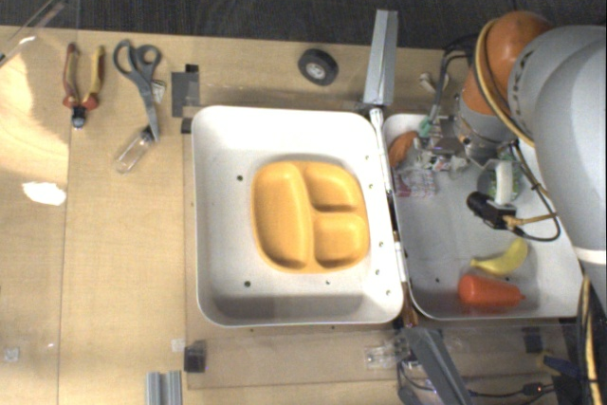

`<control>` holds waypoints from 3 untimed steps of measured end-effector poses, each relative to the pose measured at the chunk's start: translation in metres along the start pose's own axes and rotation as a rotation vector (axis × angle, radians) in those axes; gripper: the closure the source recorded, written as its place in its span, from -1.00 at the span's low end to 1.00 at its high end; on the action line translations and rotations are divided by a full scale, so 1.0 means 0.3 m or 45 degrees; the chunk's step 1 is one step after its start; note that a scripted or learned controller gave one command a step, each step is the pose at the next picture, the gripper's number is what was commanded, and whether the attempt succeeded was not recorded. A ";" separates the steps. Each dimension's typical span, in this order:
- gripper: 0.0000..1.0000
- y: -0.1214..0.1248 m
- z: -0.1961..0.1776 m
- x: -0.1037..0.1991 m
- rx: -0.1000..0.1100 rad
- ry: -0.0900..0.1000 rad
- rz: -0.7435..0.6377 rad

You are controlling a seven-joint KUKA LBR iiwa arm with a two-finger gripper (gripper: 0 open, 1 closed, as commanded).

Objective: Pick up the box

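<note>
My gripper (439,150) hangs low over the far left corner of the right bin (432,247), below the grey arm and its orange band (503,47). Just under and left of it lies a small pale, partly see-through package (415,177), which may be the box; its shape is too blurred to be sure. Whether the gripper touches it is hidden by the wrist. An orange rounded object (402,147) rests against the bin's left wall beside the gripper.
A yellow banana (505,258) and a red-orange vegetable (489,291) lie at the right bin's near side. The left bin (218,204) holds a yellow divided tray (309,213). Scissors (144,81), pliers (80,82) and a tape roll (318,66) lie on the bench.
</note>
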State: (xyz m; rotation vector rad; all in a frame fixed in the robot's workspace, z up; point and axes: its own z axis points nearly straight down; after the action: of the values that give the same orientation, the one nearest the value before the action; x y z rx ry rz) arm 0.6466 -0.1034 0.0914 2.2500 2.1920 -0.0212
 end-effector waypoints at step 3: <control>-1.00 -0.111 0.001 0.018 -0.034 -0.006 -0.024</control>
State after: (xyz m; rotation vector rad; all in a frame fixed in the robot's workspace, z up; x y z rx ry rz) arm 0.6135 -0.0970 0.0914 2.2133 2.1975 0.0025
